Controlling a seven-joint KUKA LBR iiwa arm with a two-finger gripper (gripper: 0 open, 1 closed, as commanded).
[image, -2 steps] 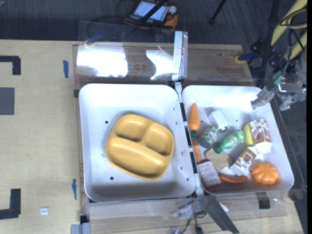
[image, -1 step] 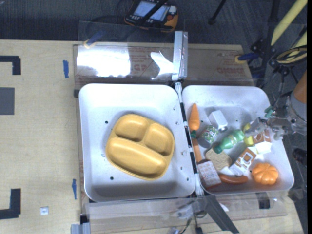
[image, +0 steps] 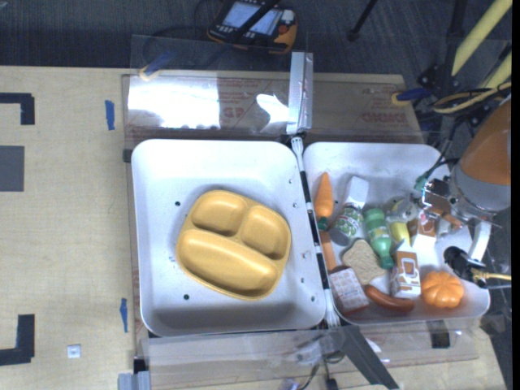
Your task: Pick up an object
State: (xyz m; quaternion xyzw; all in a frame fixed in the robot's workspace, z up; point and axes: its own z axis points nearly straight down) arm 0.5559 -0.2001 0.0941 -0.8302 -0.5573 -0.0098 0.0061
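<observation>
right now i see two white bins side by side on the worktop point(image: 65, 218). left bin point(image: 154, 177) carries a yellow tray point(image: 233, 242) with three compartments, lying a little tilted near its middle. right bin point(image: 382, 159) is crowded: an orange carrot point(image: 324, 196) stands along its left wall, a small can point(image: 347, 223) just beside it, a white block point(image: 357, 190) above the can. green pieces point(image: 377, 227) and a yellow piece point(image: 398, 232) sit in the middle, with a bread slice point(image: 362, 258) below them. a printed packet point(image: 347, 289) lies at the lower left corner, touching a red sausage point(image: 388, 300) along the front wall. a small carton point(image: 406, 273) stands just above the sausage, and an orange pumpkin point(image: 443, 289) rests at the lower right, near the carton.

arm point(image: 489, 162) comes in from the right, its orange band over the right bin's far edge. jaws point(image: 435, 211) sit low over the bin's right side, above the carton and pumpkin, close to the yellow piece. wires and dark parts clutter that spot, so i cannot tell how far the jaws are parted or whether anything is between them. every object i can make out lies in the bins.

behind the bins a clear panel point(image: 211, 104) stands, and a handheld controller point(image: 252, 21) lies on the floor beyond it.
</observation>
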